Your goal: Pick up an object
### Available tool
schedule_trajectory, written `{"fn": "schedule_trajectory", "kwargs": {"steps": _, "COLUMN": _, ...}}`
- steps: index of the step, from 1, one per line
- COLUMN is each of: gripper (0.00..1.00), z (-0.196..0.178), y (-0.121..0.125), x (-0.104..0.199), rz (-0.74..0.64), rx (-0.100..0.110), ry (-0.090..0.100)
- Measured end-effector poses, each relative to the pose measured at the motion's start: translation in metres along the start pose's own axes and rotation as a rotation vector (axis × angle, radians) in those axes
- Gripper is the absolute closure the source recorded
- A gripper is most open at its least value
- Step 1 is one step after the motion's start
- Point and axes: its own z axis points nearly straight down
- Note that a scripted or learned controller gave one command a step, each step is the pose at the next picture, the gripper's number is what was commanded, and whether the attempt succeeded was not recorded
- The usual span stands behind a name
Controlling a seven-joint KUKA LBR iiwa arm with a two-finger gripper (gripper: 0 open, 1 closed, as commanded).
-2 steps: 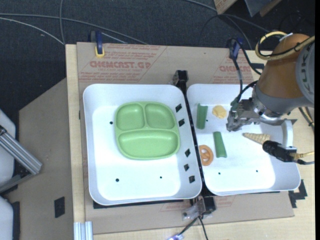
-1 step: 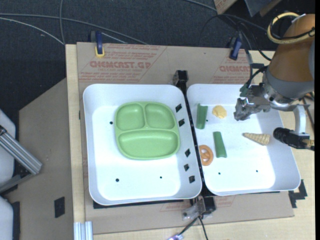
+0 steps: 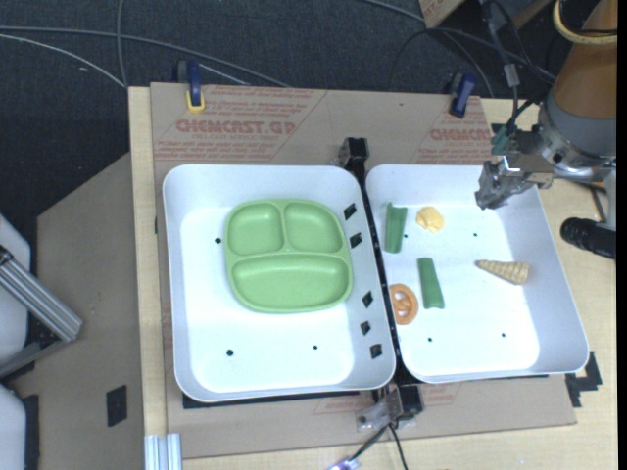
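gripper (image 3: 493, 192): upper right of frame, over right bin (image 3: 549, 346) top edge, finger state not discernible | right bin: two green sticks (image 3: 395, 228) (image 3: 430, 283), yellow piece (image 3: 429, 219), cone (image 3: 504, 271), pretzel (image 3: 403, 303) | left bin (image 3: 196, 351): green divided plate (image 3: 288, 256)

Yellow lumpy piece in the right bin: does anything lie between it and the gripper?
Nothing visible does. The gripper hangs over the right white bin, and bare bin floor separates it from the yellow lumpy piece; the cone-shaped piece lies nearer the camera.
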Motion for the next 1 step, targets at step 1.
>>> {"fn": "schedule_trajectory", "kwargs": {"steps": 1, "gripper": 1.0, "z": 0.0183, "y": -0.0111, "x": 0.0417, "rz": -0.003, "rx": 0.012, "ry": 0.004}}
